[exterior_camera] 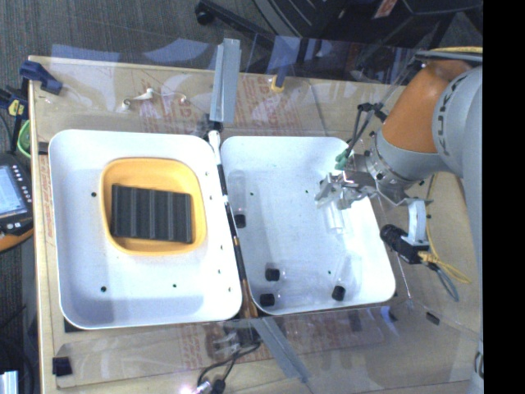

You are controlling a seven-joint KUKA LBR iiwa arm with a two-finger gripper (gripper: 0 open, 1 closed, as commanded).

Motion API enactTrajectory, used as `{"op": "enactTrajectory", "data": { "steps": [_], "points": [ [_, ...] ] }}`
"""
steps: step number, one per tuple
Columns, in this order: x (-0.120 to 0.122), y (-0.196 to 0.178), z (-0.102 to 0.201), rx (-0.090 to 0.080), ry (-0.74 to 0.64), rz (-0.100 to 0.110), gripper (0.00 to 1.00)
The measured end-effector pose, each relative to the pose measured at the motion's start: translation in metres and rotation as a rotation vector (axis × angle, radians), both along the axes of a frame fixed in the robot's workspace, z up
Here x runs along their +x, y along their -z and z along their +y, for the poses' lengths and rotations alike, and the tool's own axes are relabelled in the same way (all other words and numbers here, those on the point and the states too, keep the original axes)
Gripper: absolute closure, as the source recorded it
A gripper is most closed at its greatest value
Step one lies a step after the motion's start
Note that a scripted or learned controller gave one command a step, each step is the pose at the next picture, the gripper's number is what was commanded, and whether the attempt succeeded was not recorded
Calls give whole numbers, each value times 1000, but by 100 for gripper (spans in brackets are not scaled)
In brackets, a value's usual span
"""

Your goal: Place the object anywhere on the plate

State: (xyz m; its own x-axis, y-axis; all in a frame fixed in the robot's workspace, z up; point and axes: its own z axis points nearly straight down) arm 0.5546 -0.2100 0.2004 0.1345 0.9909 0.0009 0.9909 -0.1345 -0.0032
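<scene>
The ridged block [152,213] lies flat mid-plate [152,169] in the left bin [74,294], so the placing looks done. The gripper [340,189] hangs by the right bin's [287,179] far right corner, well apart; whether it is spread or closed cannot be told. Both bins sit on a pale bench [98,97], with dark carpet [123,15] beyond.
</scene>
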Motion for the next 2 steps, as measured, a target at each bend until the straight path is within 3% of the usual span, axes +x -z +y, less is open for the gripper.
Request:
{"op": "enactTrajectory", "data": {
  "steps": [1,2],
  "points": [
    [-18,-5,64,2,-254,2,100],
    [9,-18,129,0,-455,0,100]
  ]
}}
